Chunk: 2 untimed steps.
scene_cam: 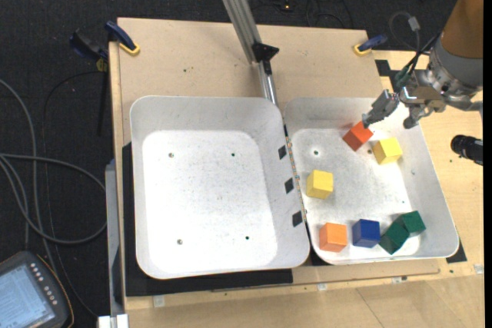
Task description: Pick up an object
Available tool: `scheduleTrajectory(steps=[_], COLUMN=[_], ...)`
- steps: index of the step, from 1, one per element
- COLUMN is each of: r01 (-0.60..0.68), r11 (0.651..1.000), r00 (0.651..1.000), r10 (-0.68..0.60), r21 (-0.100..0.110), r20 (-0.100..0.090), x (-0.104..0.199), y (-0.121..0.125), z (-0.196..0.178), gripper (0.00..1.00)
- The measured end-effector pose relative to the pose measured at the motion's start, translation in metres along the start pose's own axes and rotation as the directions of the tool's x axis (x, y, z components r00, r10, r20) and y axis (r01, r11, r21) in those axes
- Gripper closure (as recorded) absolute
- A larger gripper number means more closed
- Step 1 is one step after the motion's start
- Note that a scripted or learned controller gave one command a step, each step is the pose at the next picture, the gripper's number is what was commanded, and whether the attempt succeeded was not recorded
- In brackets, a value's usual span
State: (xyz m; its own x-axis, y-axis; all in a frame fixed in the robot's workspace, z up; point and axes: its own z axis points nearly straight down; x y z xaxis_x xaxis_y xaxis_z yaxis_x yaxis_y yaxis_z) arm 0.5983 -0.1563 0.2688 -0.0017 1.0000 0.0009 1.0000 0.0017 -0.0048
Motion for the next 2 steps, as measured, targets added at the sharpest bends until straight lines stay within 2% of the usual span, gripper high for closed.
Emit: scheduleTrajectory(steps=[1,2], r01=[0.001,-0.003], r11=[1.0,1.0], r00=[1.0,1.0], r10=[-0.001,0.003], r21=[-0.005,0.0], r20=[0.001,0.001], x=[0.0,-0.008], y=[0.001,-0.003], z=[-0.003,0.046], gripper=[0.0,0.0])
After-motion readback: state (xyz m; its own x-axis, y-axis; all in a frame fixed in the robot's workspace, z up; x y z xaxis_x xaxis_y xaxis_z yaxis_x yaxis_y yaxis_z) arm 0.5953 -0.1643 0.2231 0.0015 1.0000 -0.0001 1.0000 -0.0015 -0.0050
